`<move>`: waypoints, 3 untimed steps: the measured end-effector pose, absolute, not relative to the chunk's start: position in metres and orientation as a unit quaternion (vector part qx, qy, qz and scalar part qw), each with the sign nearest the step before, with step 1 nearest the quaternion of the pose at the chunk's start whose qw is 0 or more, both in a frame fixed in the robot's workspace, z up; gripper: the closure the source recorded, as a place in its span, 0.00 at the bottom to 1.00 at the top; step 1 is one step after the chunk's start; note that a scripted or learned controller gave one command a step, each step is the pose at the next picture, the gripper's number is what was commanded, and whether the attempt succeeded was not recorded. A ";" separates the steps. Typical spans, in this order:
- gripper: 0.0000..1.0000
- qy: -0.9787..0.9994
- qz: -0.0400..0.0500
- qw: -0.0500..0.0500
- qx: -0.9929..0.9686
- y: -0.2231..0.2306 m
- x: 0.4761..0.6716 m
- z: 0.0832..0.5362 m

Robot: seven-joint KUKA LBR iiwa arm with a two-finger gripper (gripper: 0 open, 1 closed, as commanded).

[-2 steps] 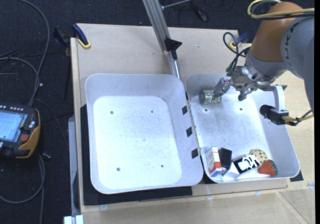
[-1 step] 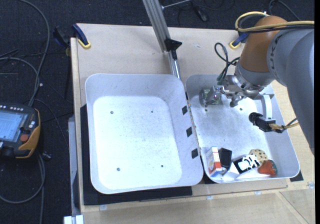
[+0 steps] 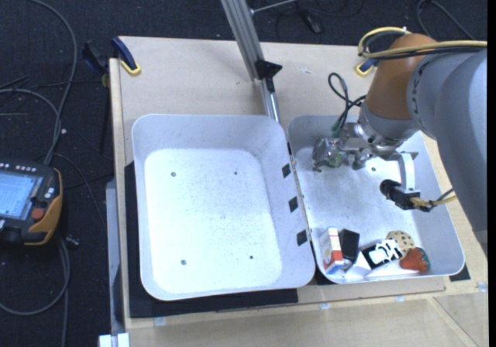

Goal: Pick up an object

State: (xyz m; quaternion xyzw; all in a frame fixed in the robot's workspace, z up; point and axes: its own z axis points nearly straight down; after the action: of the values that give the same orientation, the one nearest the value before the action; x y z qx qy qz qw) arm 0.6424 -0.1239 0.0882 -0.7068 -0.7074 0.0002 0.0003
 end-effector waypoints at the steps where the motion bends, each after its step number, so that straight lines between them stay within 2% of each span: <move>1: 1.00 -0.707 0.000 -0.001 -0.707 -0.124 0.643 0.100; 3: 1.00 -0.707 -0.001 -0.002 -0.707 -0.118 0.659 0.193</move>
State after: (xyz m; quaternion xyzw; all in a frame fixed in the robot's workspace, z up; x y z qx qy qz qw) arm 0.6589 -0.1184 0.1925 -0.7069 -0.7073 -0.0014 -0.0018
